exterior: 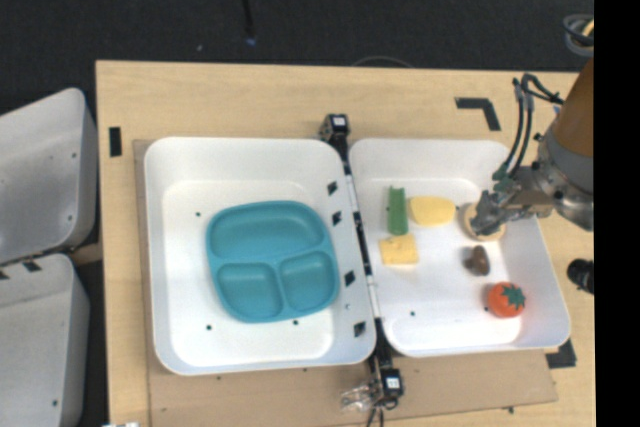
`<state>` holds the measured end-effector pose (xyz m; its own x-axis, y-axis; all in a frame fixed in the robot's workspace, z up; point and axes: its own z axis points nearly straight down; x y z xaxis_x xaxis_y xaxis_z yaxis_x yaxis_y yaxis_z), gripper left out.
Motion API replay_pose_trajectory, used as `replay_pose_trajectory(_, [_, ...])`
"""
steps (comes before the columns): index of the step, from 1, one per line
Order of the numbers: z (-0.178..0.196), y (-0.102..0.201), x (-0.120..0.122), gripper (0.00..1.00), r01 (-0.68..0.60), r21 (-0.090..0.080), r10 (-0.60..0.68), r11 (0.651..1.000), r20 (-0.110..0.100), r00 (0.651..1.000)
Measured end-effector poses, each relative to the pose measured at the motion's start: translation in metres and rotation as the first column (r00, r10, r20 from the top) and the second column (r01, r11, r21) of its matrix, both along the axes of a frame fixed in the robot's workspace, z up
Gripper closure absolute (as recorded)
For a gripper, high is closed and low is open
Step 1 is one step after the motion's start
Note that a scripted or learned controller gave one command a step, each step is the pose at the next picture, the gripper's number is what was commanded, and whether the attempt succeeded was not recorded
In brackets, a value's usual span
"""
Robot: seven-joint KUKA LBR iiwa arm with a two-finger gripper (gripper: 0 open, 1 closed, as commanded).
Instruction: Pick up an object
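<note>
The right bin [440,330] holds a green stick-shaped piece [397,210], a yellow oval piece [432,211], a pale yellow block [400,251], a small brown lump [478,261] and a red tomato-like toy [506,299]. My gripper [484,219] hangs low over the right bin, just right of the yellow oval piece and above the brown lump. Its tips are too blurred to read. I see no object clearly between them.
The left bin [180,335] holds a teal divided plate [270,260]. A black divider with clips [352,235] runs between the bins. The arm [565,145] enters from the right over the right bin's far corner. Grey panels [40,175] stand at far left.
</note>
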<state>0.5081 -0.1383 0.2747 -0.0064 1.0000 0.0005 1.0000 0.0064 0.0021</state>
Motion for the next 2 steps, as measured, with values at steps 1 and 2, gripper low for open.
replay_pose_trajectory(1, [-0.013, 0.05, 0.013, 1.0, 0.0, 0.0, 0.0, 1.0, -0.002, 1.0])
replay_pose_trajectory(2, [-0.026, 0.097, 0.021, 1.0, 0.001, 0.0, -0.001, 1.0, -0.004, 1.0])
